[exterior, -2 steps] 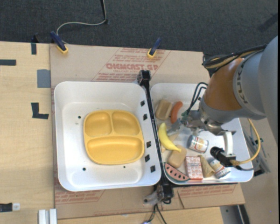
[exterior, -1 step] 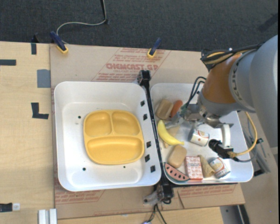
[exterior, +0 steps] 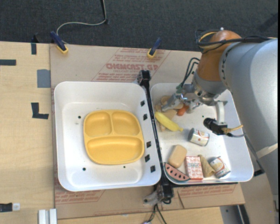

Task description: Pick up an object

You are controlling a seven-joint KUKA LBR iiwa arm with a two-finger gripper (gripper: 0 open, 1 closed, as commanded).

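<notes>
Banana (exterior: 167, 121) lying in the right bin (exterior: 238, 162) just below-left of the gripper (exterior: 173, 102), long axis slanting from upper left down to lower right, small orange-brown bits crowded right under the gripper, can't tell if it's apart or together.

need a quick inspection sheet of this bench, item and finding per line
surface: cardboard-covered bench bearing left bin and right bin
job's things: right bin holds banana, bread piece, red box, watermelon slice, two small cans
clutter: yellow divided plate in left bin
grippers: gripper low over right bin's far left corner; jaws' state unclear
cables: black cable beyond bench
surroundings: dark floor, two clamps
</notes>
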